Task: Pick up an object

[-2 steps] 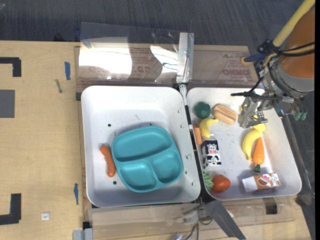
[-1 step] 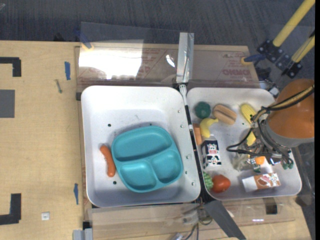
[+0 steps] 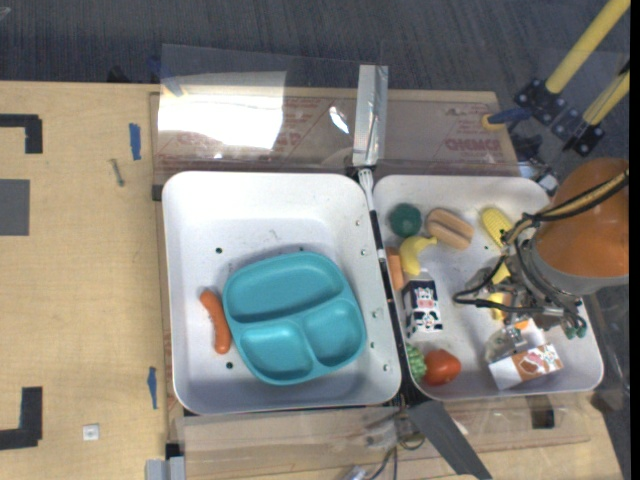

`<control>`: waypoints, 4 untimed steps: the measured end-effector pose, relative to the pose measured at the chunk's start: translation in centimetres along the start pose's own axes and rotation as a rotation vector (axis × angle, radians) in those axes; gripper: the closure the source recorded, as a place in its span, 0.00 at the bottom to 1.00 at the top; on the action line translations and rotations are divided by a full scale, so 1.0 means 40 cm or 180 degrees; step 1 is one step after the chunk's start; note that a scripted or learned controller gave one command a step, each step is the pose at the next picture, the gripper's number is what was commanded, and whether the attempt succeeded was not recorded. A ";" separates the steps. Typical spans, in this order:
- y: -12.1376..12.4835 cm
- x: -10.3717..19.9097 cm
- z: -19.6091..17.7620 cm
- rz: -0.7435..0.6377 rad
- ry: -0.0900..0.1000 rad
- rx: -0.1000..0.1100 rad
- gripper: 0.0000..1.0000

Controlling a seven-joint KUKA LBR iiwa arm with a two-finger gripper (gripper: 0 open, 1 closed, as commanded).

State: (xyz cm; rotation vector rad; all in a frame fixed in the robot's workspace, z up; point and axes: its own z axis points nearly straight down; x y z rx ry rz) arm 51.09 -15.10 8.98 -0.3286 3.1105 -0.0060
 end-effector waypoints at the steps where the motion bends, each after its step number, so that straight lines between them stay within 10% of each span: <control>1: 0.085 -0.208 -0.024 -0.0625 0.0007 -0.0003 0.00; 3: 0.155 -0.002 -0.003 -0.0420 -0.0013 -0.0002 0.00; 4: 0.176 -0.272 -0.244 -0.1149 -0.0001 -0.0015 0.00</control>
